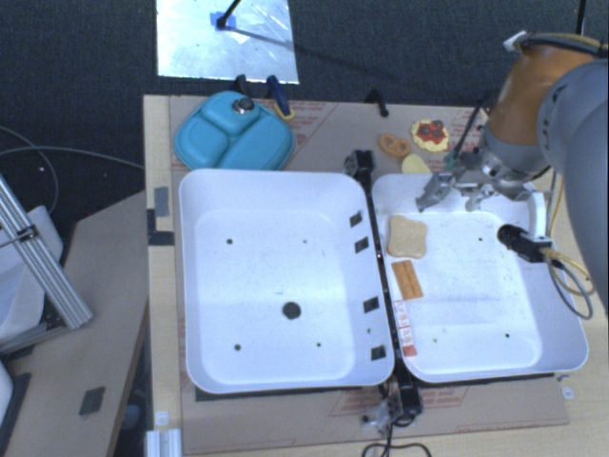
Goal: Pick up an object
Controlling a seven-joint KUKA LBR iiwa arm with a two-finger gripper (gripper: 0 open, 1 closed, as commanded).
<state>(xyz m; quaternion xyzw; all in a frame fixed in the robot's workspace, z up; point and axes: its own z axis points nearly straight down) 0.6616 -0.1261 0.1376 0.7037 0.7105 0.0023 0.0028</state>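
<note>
Stock for your pick: toast slice (407, 237), lying flat in the right bin (561, 350), upper left area, with an orange card (406, 280) just below it in the frame. Your claw (447, 187) is hanging over that bin's upper rim, fingers spread, gripping nothing. Toast is sitting down and to the left of the claw, near but apart; its long axis is running roughly up-down in the frame. Expect a short reach down-left. Left bin (205, 255) is holding one small dark disc (291, 310).
</note>
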